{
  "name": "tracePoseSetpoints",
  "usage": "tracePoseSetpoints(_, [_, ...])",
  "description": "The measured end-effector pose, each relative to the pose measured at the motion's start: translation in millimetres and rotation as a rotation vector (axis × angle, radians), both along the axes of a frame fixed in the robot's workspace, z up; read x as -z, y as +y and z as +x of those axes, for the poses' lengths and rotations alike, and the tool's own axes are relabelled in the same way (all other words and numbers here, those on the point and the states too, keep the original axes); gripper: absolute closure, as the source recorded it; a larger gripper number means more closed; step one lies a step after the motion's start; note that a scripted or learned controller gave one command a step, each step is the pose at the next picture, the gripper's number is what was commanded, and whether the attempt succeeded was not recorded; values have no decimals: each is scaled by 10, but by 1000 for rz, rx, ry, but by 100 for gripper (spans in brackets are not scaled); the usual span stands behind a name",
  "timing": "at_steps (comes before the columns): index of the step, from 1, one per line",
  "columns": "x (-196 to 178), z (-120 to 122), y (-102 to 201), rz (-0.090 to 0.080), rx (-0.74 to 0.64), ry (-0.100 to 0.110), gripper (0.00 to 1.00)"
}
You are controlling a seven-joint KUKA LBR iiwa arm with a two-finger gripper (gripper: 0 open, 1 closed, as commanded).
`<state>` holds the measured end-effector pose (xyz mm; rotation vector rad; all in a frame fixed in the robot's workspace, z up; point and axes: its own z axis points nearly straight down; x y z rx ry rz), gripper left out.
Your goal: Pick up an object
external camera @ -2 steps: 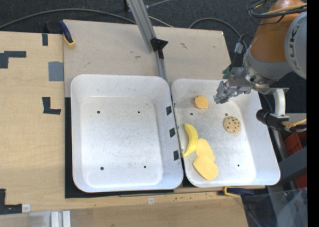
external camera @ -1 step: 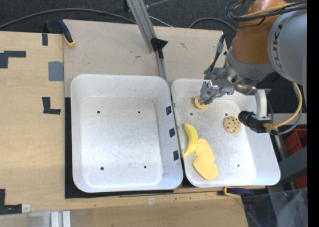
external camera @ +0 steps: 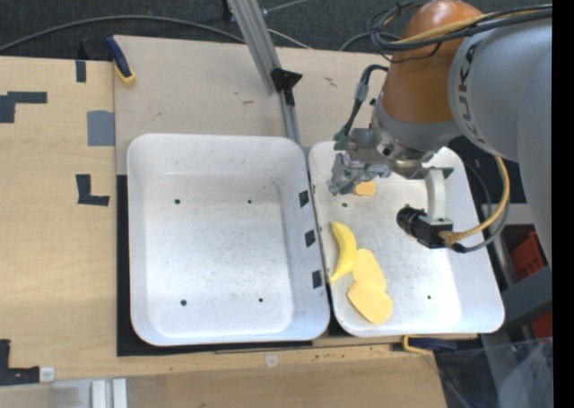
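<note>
Gripper sits low over the far left part of the right bin, close to the wall shared with the left bin. Finger state: cannot tell; the tips are dark, small and blurred against the bin floor. A small orange-yellow piece lies just beside the gripper on its right, partly covered by the wrist body; whether they touch cannot be made out, and nothing is visibly between the tips.

Above the gripper: grey wrist housing, then the orange band, then the large grey arm entering from the right. Black cables loop over the band. A black fitting with a yellow cable hangs off the wrist, over the middle of the right bin.

Task objects, right bin, near left part: a banana lying along the left wall, and two pale yellow lumps touching it on its near right side, one overlapping the other. All well nearer the camera than the gripper, apart from it.

Left bin: white floor with dark speckles and a few black dots.

Surround: tan bench with grey and black tape marks; a blue-and-yellow clamp at the far left corner of the board; a slanted metal rail ending at the far edge between the bins.
</note>
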<state>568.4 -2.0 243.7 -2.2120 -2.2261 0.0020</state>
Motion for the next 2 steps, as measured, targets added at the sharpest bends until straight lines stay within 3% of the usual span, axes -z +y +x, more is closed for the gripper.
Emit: tracePoseSetpoints(2, [13,52,955,-1,0,-1,100])
